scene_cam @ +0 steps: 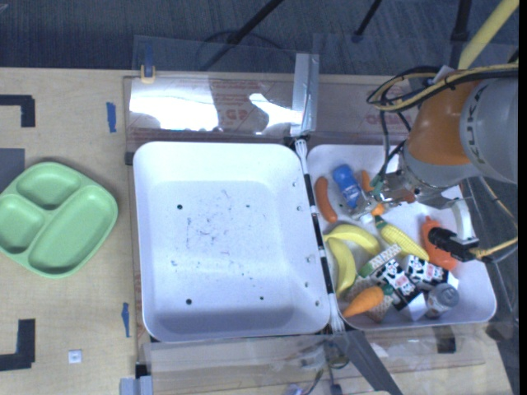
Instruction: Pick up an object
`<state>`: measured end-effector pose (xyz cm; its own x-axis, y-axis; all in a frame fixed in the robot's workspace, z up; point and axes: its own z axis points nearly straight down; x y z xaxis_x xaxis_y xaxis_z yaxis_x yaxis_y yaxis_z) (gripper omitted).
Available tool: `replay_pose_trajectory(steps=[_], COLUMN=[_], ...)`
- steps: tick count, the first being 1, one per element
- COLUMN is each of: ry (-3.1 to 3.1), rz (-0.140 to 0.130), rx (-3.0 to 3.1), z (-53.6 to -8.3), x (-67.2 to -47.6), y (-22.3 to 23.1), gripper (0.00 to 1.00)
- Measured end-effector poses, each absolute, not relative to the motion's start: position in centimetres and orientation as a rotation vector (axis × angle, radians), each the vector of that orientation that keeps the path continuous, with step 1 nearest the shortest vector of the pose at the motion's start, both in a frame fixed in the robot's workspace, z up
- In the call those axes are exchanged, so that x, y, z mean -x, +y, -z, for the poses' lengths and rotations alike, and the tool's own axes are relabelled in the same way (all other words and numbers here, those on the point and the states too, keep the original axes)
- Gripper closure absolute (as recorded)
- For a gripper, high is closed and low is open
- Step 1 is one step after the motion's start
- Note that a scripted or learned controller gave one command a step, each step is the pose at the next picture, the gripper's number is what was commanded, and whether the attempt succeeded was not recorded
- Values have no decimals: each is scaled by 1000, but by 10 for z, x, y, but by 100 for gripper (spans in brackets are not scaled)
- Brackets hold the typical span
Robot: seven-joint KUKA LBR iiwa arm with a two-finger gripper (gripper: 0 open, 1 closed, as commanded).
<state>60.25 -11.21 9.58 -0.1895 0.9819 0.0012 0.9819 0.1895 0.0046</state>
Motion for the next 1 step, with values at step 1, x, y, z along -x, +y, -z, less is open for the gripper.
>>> replay_pose_trajectory(steps=[1], ry=[2530], rz=[-2], rx=[-1862], z=[-184], x=[-569], y=[-89], gripper=[100])
